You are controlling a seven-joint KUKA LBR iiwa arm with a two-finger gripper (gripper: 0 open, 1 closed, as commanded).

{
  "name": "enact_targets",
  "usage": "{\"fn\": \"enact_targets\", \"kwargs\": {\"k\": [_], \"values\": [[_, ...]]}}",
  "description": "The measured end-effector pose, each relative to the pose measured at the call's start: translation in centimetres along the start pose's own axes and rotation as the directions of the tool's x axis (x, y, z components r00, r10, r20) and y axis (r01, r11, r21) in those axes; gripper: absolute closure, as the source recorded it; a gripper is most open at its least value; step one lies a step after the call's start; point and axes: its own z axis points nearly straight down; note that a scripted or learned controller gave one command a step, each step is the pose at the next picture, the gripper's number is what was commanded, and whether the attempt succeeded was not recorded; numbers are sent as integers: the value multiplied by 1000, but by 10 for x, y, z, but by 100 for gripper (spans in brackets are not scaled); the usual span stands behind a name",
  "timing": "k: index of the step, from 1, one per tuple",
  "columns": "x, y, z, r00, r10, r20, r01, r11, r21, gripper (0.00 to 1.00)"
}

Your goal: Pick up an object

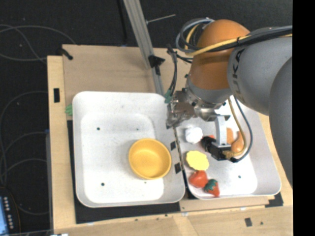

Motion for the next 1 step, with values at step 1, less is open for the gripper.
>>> {"fn": "enact_targets", "kwargs": {"k": [1], "values": [[47,-1,16,1000,1,1,-1,1000,2,100]]}}
